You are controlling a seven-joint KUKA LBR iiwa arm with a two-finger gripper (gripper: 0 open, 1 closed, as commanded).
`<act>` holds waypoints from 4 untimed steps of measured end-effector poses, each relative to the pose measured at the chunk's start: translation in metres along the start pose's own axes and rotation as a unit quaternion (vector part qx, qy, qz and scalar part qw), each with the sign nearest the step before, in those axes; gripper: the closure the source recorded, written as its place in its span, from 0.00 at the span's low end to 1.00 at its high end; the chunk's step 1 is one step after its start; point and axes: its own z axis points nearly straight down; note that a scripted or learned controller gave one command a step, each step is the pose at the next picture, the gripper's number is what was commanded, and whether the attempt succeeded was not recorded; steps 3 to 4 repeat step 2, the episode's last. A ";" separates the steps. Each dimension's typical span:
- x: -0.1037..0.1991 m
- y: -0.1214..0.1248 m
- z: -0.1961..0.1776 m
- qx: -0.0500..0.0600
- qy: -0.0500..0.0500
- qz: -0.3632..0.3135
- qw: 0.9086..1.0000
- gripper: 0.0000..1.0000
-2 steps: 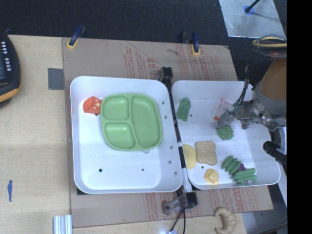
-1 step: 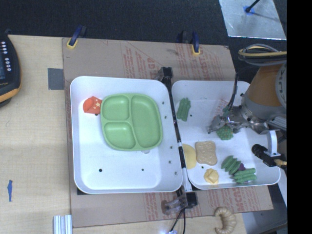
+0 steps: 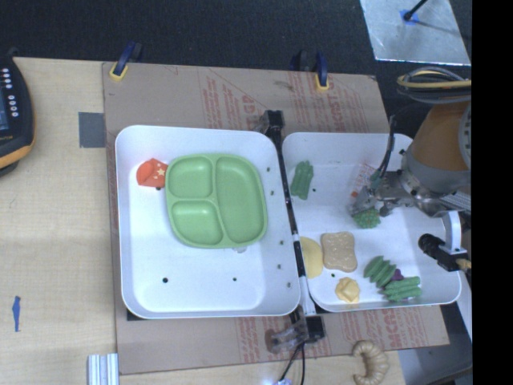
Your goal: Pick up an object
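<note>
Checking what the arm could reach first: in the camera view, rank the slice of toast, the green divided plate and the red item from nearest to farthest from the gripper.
From the gripper, in the right bin:
1. Slice of toast, same bin, just below-left.
2. Green divided plate, left bin, centre.
3. Red item, left bin, beyond the plate's far-left edge.

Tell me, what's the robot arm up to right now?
Pincer low in the right bin, at a small green piece. Grip unconfirmed. Toast-like piece sits nearby, apart.
</note>
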 end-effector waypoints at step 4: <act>0.128 0.028 -0.097 -0.006 0.001 -0.001 1.000 1.00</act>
